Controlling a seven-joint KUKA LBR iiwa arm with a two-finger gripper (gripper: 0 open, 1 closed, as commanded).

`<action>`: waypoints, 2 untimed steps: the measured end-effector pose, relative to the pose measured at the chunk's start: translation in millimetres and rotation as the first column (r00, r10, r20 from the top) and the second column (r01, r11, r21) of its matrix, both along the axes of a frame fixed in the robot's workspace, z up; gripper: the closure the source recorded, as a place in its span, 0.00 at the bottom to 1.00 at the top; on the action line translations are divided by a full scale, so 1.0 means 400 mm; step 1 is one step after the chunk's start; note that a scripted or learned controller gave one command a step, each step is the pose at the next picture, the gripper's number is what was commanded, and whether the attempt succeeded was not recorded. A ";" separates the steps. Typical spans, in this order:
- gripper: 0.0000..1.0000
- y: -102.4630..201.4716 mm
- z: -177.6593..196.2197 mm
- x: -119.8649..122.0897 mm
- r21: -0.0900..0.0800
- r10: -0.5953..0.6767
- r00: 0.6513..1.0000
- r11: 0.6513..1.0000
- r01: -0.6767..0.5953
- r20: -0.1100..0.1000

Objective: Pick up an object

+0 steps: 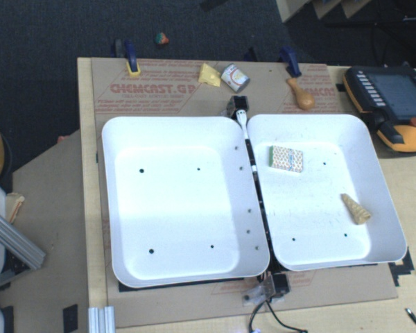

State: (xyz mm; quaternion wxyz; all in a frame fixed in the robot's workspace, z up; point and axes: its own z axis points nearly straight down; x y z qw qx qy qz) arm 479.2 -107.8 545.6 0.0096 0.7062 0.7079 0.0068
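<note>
Tan cone [356,208] in right bin [381,186], tip seemingly up-left, patterned packet [286,159] apart

Two shallow white bins, left [125,207] and right [385,207], sit side by side, touching, on a brown board [159,87] atop the bench [412,179]. Behind them on the board lie a yellow wedge [209,75], a small box [235,78] and a wooden piece [301,94].
</note>
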 end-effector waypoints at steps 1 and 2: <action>1.00 0.093 -0.508 -0.004 0.007 -0.001 0.999 1.000 0.001 -0.041; 1.00 0.124 -0.116 0.002 0.002 0.001 1.000 1.000 -0.001 -0.004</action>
